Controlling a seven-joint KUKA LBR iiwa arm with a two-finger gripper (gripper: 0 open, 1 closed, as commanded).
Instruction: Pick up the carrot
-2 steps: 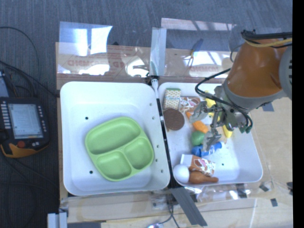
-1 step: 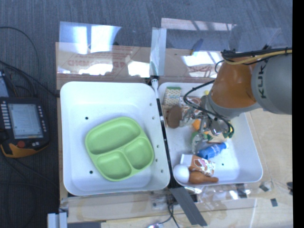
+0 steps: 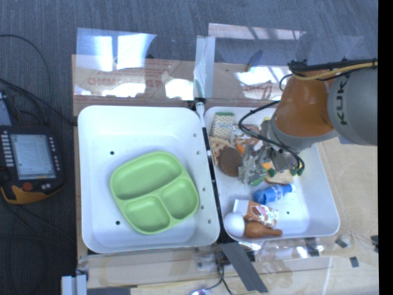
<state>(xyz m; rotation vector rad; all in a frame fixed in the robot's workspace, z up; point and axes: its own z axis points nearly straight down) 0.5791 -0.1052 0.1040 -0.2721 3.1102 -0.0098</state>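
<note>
My gripper reaches down into the right bin, among the toy food near its middle. An orange piece that looks like the carrot pokes out just above and left of the gripper, and the arm hides most of it. A smaller orange bit shows on the gripper's right side. Whether anything sits in the gripper cannot be told, as the wrist covers it from above.
Around the gripper lie a brown round cookie, a printed box, a bread slice, a blue bottle, a white egg and a brown drumstick. The left bin holds a green divided plate.
</note>
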